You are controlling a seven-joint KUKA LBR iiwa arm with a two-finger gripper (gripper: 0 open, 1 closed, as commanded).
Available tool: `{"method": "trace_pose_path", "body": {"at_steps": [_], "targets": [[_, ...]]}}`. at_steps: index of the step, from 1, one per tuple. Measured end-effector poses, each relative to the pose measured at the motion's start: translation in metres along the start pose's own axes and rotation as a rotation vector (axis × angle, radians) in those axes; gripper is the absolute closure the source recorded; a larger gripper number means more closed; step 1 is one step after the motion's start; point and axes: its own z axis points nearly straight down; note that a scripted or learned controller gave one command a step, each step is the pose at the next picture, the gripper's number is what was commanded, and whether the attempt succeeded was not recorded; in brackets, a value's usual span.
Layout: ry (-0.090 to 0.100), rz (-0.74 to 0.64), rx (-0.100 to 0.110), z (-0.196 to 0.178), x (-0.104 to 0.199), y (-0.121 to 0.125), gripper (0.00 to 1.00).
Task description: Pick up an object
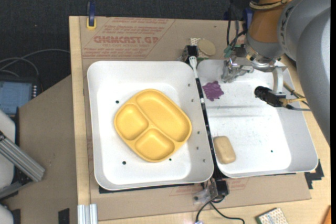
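A grey KUKA arm point(310, 34), its glossy orange band point(273, 2) rounded like a dome, reaches in from the right over a table point(131, 39) topped with a flat tan board printed in red lettering. Two shallow white bins with smooth, rounded rims sit side by side on the board, their inner walls touching. The metal gripper point(230, 73) hangs over the far left corner of the right bin point(262, 134); whether it is spread or closed cannot be told at this size, and nothing is seen in its grasp.

Just below and left of the gripper, apart from it, lies one small purple object point(212, 91), crumpled and ragged-edged, on the bin floor close to the dividing wall. One tan block point(224, 149), matte with softly rounded corners, rests near the same bin's near left corner, well apart from the purple piece.

The left bin point(100, 128) holds a single yellow tray point(152, 124) of smooth moulded plastic, rounded at the corners and divided into three compartments, lying flat and turned at an angle near the bin's middle.

One blue clamp point(92, 14) grips the board's far left edge.
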Motion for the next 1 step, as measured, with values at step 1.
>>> {"method": "trace_pose_path", "body": {"at_steps": [1], "targets": [[-0.005,0.002,-0.022,-0.1405,0.0017,0.0017,1.00]]}}
